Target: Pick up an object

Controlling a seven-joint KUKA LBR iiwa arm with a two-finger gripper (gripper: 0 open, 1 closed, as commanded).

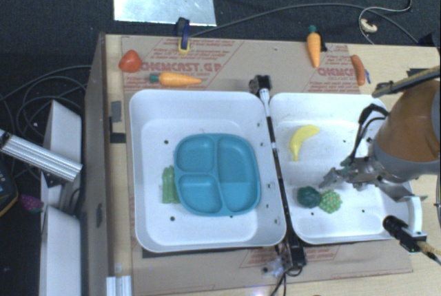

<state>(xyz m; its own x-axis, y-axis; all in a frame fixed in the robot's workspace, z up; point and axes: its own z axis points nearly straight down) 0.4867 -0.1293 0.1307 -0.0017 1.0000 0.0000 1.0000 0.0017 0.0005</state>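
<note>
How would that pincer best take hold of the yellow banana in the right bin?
Probably across the middle of the banana, coming straight down from above. It lies flat on the floor of the right bin, curved and narrow, with bare floor either side for the fingers. Its tapered ends would likely slip.

bins (207, 105): white | divided plate (217, 174): light blue | banana (302, 139): yellow | broccoli (309, 197): dark green | grapes (331, 202): pale green | block beside plate (168, 186): green | carrots on board (177, 80): orange, green tops | tomato (129, 61): red-orange | board (207, 64): tan, red lettering | arm (413, 133): grey, orange band
</note>
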